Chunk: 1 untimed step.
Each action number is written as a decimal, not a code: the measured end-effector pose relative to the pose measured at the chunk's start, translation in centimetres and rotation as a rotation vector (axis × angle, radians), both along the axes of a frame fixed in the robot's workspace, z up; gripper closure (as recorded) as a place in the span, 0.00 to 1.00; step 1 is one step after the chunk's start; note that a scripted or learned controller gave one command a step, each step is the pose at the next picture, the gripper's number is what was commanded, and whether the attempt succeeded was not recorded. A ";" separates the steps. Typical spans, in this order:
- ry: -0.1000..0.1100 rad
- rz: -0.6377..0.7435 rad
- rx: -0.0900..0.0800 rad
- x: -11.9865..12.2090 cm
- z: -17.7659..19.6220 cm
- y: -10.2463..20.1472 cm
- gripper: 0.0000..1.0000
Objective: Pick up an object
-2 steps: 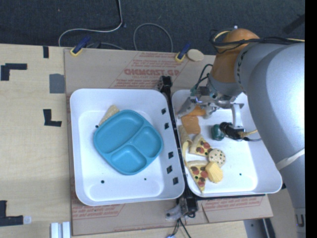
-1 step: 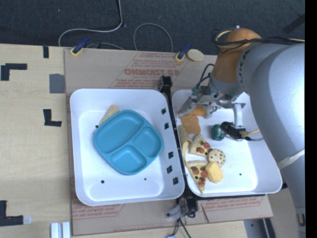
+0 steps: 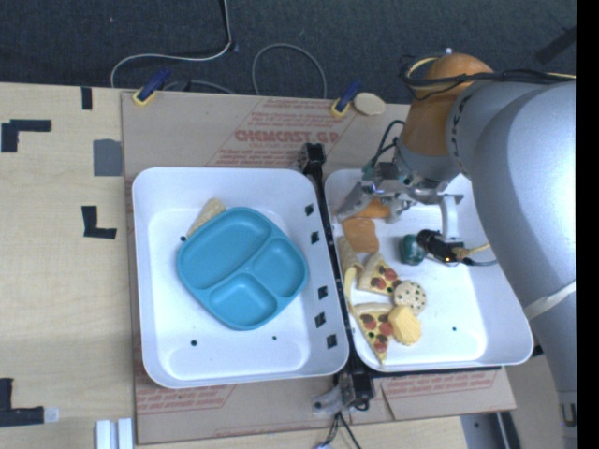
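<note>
In the right bin (image 3: 487, 330) we hover our pincer (image 3: 379, 197) over the piled toy food (image 3: 384, 297), grip state impossible to tell, presumably lining up a pick.

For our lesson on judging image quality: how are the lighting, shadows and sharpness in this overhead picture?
Camera view: lighting is even and soft, with faint shadows inside the left bin; the blue tray is fairly sharp; the small food items in the right bin look soft; the arm is large and slightly blurred near the gripper.
</note>
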State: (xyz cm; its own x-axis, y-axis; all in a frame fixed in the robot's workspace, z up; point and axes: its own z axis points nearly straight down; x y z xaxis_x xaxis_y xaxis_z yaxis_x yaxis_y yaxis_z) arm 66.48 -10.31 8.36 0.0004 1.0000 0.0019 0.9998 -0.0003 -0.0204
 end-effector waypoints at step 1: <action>-0.002 -0.003 -0.009 -0.1 0.0 0.4 0.00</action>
